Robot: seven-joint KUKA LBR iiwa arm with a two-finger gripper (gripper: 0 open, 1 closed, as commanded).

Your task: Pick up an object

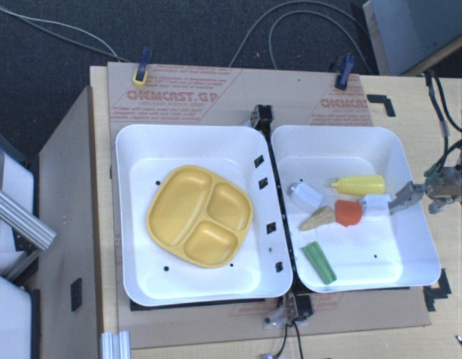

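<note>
The right bin (410,155) holds several small objects. A yellow oblong piece (358,185) lies toward its back right, with a red-orange piece (348,212) just in front of it. A tan cone (317,218) rests left of the red piece, and a pale grey block (305,195) sits behind the cone. A green bar (319,262) lies near the front wall. A small white and blue item (374,204) sits right of the red piece. My gripper (410,195) hangs at the bin's right rim, just right of that white item, holding nothing that I can see.
The left bin (134,148) carries a yellow divided plate (200,215). A black divider with clips (270,193) runs between the bins. Cables (306,13) loop behind the bench, and blue clamps (143,60) pin the board at the back.
</note>
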